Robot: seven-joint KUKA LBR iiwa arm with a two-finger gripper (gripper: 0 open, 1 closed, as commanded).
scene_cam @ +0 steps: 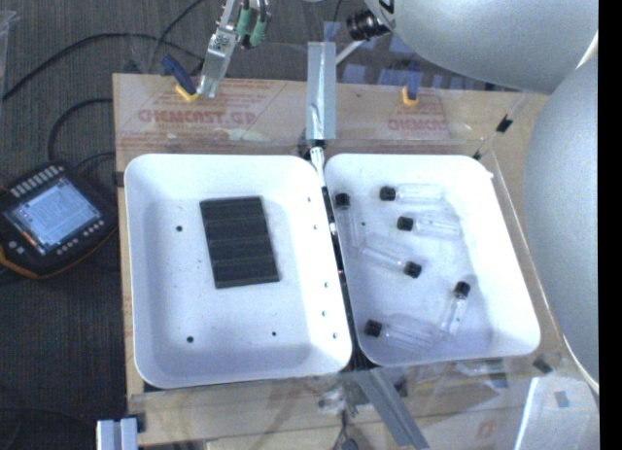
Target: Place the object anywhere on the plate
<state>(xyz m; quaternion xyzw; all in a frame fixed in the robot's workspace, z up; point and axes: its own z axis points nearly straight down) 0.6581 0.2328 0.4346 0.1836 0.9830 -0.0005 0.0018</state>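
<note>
Gripper (214, 69) at upper left of frame, above the bench behind the left bin (155, 341); nothing visibly held, aperture cannot be told. Dark plate (239, 241) at left bin centre. Clear black-capped vials (394, 256) scattered in right bin (505, 273).

One fixed camera looks down at a slant from above the tabletop (126, 127), taking in both white bins (146, 341), the arm (486, 11) looming close at right.

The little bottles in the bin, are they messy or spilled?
Messy, yes. The clear vials with black caps lie on their sides in the right bin, pointing every which way. No spill shows. The dark plate lies flat in the left bin, slightly turned.
</note>
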